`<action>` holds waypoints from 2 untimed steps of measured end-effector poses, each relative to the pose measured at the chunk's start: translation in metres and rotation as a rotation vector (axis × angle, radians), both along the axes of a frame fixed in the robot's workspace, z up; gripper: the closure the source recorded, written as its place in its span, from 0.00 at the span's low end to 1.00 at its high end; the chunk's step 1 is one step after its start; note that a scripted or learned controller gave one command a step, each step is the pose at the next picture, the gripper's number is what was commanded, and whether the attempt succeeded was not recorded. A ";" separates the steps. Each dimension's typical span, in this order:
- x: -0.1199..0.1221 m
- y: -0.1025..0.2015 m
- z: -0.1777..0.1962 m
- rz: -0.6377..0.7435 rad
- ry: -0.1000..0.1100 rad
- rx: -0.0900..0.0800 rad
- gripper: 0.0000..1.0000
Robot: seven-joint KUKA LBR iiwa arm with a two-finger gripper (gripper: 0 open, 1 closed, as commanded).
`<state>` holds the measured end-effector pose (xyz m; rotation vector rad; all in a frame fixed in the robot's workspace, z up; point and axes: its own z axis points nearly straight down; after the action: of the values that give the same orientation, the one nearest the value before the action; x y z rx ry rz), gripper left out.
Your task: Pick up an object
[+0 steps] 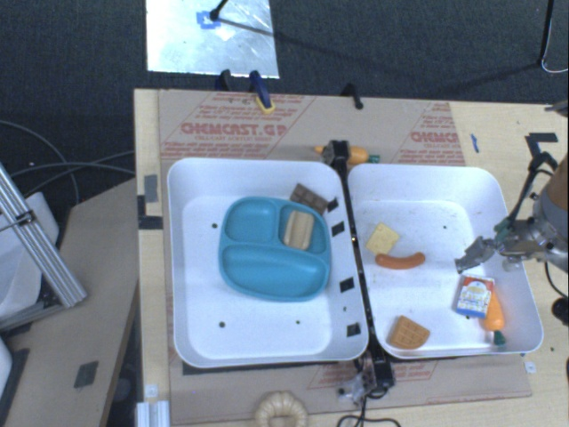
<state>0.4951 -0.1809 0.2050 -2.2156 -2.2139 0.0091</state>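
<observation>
My gripper hangs over the right bin, near its right wall, with the arm coming in from the right. Just below it lies a small printed carton with an orange carrot against its right side. To the gripper's left are an orange-red sausage and a yellow cheese slice. A tan waffle rests by the bin's front edge. Nothing shows in the gripper's grasp.
The left bin holds a blue divided plate with a tan bread piece in one compartment, and a brown block beside it. An orange item sits behind the divider. A shiny sheet lies farther back.
</observation>
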 end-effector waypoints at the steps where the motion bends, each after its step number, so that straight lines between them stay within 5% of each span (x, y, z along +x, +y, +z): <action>1: 0.003 0.000 0.006 0.004 -0.012 -0.003 0.00; 2: 0.009 0.001 -0.038 0.003 -0.008 -0.001 0.00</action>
<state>0.5046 -0.1797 0.1666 -2.2175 -2.2216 0.0015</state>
